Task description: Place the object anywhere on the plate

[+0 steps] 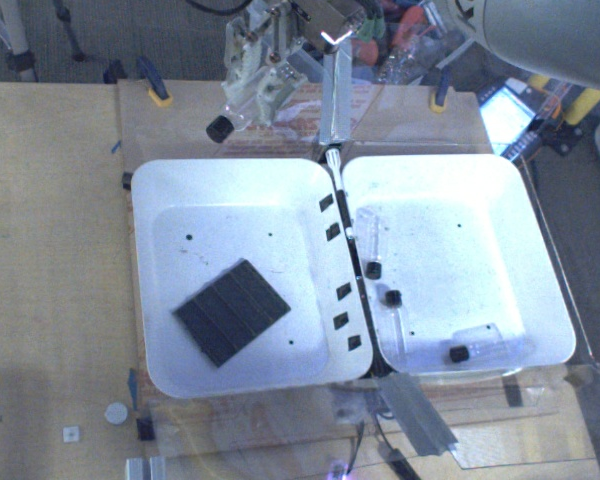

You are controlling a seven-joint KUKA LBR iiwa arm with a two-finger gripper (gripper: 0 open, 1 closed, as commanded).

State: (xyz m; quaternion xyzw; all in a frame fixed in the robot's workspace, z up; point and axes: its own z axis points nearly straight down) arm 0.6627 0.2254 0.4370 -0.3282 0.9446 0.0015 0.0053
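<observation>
Capped tubes (477, 346): three small clear tubes with black caps lay in the right bin (500, 183). One was at its near edge and two were by its left wall.
Handling: they were probably light, stiff and slick plastic. Being round, they would likely roll on landing.
Hold: across the clear barrel, near mid-length.
Plate (232, 310): a dark, flat, ribbed square, turned cornerwise in the left bin (160, 193), well apart from the tubes.
Bins: shallow, glossy white, with rounded corners, touching side by side.
Gripper (263, 63): it hung beyond the far edge of the left bin, and I could not tell whether it was open or closed.
Black knob (220, 127): it sat just below the gripper. Whether this was a held tube's cap was unclear.
Worktop (50, 268): pale wood.
</observation>
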